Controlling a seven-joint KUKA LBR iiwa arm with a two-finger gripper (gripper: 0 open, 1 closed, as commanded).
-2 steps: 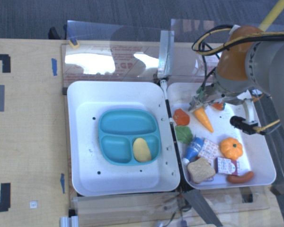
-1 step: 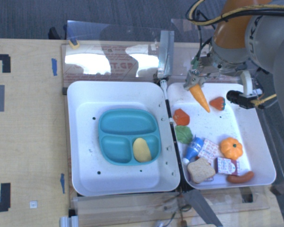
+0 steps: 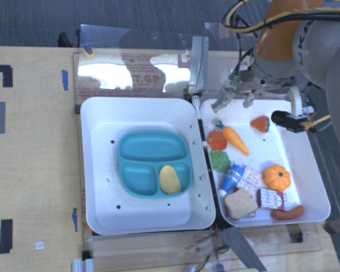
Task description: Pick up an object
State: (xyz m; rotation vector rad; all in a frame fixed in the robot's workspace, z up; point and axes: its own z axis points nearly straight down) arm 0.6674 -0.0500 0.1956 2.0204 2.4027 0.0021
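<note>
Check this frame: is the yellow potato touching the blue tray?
Touching. The camera view shows the yellow potato lying in the blue tray's lower right compartment.

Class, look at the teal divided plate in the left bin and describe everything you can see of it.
The teal divided plate looks like smooth plastic, a rounded rectangle with three compartments: one wide along the far side, two smaller on the near side. It lies flat on the floor of the left white bin, near its middle. A yellow potato-like toy rests in the near right compartment.
</note>
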